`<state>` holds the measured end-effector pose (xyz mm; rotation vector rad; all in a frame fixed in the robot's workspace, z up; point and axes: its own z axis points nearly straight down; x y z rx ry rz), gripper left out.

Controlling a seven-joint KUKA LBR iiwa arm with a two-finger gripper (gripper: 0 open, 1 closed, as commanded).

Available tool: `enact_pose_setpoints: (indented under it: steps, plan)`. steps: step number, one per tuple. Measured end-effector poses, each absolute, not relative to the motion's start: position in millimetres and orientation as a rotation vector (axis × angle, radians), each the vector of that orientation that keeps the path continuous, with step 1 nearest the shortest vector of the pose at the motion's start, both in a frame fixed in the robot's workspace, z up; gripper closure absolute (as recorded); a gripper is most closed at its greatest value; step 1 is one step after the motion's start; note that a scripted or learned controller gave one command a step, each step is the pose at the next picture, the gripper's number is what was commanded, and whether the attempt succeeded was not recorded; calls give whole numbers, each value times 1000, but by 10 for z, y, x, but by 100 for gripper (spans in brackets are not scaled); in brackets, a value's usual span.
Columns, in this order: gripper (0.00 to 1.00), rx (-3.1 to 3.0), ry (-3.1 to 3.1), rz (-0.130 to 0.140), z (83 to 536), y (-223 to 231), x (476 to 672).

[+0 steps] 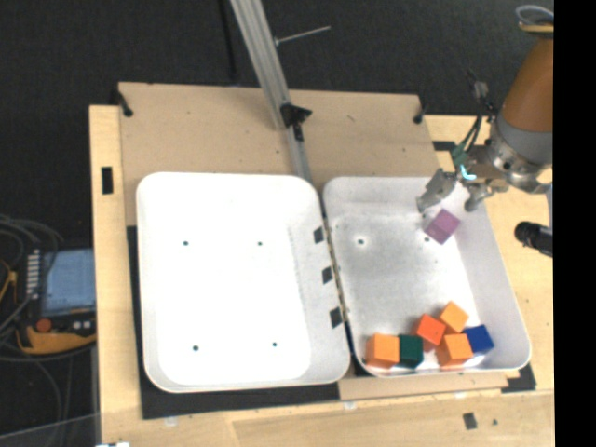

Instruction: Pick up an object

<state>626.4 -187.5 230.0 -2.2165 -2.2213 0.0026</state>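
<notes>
A purple block (442, 224) lies tilted in the upper right part of the right bin (372, 212). My gripper (455, 196) hangs directly over the block's upper edge, on the grey arm with the orange band that comes in from the right. From this angle I cannot make out whether the block is touching the gripper or resting on the bin floor. Along the bin's near edge sits a cluster of blocks: an orange one (384, 348), a green one (411, 349), more orange ones (431, 328) and a blue one (479, 339).
The left bin (228, 277) stands beside the right one, with small clips (328, 273) along the shared rim. A slanted metal rail (270, 73) crosses the back of the bench. Cables and a blue box (70, 282) lie off the bench at the left.
</notes>
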Motion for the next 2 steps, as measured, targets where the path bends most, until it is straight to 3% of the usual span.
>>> enact_pose_setpoints:
  steps: [1, 2]
  plan:
    - [0, -2218, -2228, 2, 2333, -1881, 6272]
    - [0, -2223, -2218, 8, 1788, -1989, 6308]
